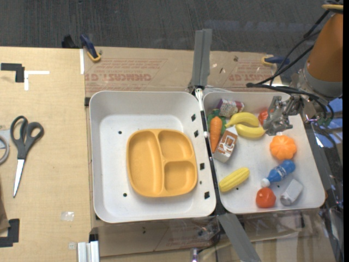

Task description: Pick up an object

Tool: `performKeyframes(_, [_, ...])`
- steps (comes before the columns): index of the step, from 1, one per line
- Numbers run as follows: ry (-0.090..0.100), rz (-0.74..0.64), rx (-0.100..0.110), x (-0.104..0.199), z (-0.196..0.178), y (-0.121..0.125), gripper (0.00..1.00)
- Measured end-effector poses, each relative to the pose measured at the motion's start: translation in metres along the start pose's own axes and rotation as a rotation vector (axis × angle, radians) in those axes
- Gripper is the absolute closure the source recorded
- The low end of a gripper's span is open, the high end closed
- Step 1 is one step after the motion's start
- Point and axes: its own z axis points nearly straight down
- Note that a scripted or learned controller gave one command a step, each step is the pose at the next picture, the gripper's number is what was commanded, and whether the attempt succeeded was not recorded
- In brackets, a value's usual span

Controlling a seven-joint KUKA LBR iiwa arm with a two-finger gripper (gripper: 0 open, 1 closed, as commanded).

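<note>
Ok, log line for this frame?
arm: over right bin | gripper: beside bananas | nothing held | tray: left bin

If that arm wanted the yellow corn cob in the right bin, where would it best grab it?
Probably across the middle of the corn cob, coming straight down from above. It lies flat and slanted on the right bin's floor, long and narrow, so the pincer should close across its short width, not its length. There is open floor on both long sides, with the juice carton just above it.
</note>
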Motion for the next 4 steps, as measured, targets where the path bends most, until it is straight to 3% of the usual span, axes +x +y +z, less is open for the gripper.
performKeyframes(1, [0.000, -0.035, 0.001, 0.006, 0.138, -0.019, 1.00])
performKeyframes(2, [-0.001, 0.037, 0.001, 0.002, -0.034, -0.079, 1.00])
performKeyframes(3, [0.000, 0.036, 0.001, 0.002, -0.033, -0.079, 0.00])
performKeyframes(4, [-0.004, -0.023, 0.003, 0.031, 0.109, -0.079, 0.00])
